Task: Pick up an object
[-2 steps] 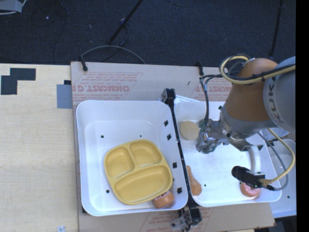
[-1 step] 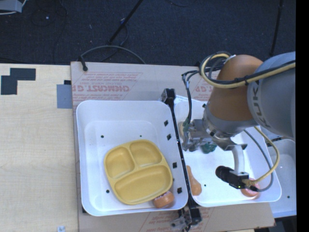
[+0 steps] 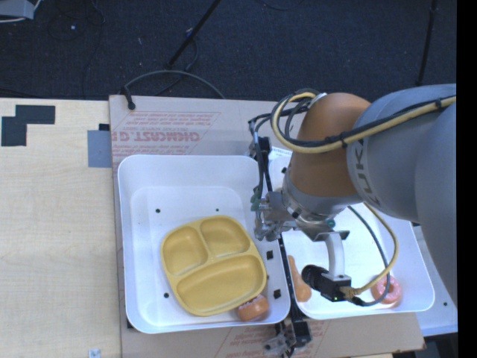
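Yellow divided plastic plate [image 3: 215, 263] looks light, stiff, kinda slick, so I'd grab its raised rim. Gripper [image 3: 264, 227] open or closed? Can't tell.

I am seeing even, fairly bright light coming down from overhead. It is washing the left bin [image 3: 149, 200] and right bin [image 3: 419, 278] to a flat white, nearly burning out their floors. The yellow plate [image 3: 215, 263] is throwing only a thin, soft shadow along its lower edge. The orange band [image 3: 328, 136] is catching a dull sheen, while the grey arm [image 3: 417, 155], close to the lens, is looking soft. The gripper [image 3: 262, 228] is sitting in the arm's shade, and detail there is turning murky. The bench [image 3: 52, 230] is reading evenly lit; the floor [image 3: 112, 36] behind is sinking into grainy darkness.
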